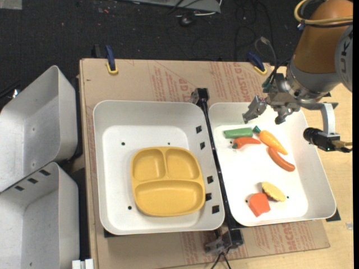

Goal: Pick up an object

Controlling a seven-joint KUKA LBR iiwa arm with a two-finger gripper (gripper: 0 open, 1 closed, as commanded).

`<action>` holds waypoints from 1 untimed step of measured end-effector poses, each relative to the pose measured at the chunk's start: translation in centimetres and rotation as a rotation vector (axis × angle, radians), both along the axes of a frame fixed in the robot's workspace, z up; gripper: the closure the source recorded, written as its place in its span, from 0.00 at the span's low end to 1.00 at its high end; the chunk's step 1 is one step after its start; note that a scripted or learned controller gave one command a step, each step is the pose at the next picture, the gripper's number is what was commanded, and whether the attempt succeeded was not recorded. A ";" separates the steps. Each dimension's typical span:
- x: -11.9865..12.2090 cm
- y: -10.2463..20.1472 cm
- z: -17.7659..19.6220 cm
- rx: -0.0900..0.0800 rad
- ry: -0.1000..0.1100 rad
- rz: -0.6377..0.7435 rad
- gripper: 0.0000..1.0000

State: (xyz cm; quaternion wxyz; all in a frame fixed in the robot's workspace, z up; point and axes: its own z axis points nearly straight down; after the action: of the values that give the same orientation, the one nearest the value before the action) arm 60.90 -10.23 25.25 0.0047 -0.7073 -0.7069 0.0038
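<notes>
Fingers (267, 110) spread apart, nothing between them. Green piece (238, 132) just below, in right bin (321, 206), touching orange piece (247, 142). Probably light, stiff, slick plastic; best gripped across its narrow middle.

1. Two shallow white bins stand side by side on the bench: the left bin (106, 150) and the right bin (314, 200).
2. One yellow plastic tray with three compartments (167, 180).
3. One green flat bar-shaped piece (238, 132).
4. One orange carrot-shaped piece (272, 140).
5. Two orange-red sausage-shaped pieces (247, 142) (281, 159).
6. One yellow ridged oval piece (274, 191).
7. One orange-red wedge-shaped block (258, 204).
8. One gripper (267, 111).
</notes>
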 end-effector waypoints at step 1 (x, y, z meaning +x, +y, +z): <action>0.2 0.0 0.7 -0.001 -0.012 0.002 0.00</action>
State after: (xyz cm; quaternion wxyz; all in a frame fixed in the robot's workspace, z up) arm 61.12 -10.21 25.93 0.0001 -0.7066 -0.7076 0.0002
